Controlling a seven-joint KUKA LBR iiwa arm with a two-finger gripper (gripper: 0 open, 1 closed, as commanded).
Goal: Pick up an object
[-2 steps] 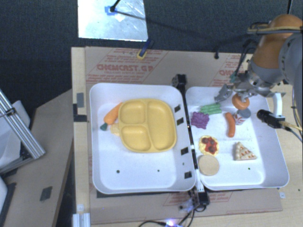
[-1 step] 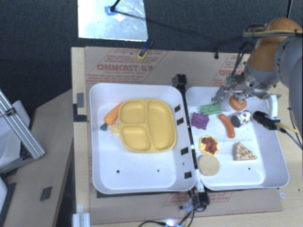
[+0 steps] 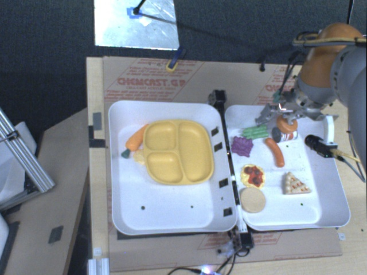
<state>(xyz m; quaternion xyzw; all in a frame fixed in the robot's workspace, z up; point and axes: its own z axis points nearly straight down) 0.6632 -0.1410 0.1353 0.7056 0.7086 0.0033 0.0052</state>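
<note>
Orange-and-white toy can (image 3: pixel 287 126) directly beneath grey two-finger gripper (image 3: pixel 282 114), right bin's (image 3: pixel 330 211) far end; grip state indiscernible.

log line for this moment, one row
gripper low over right bin, far end | nearest: orange can, green item | grasp: unconfirmed
</note>
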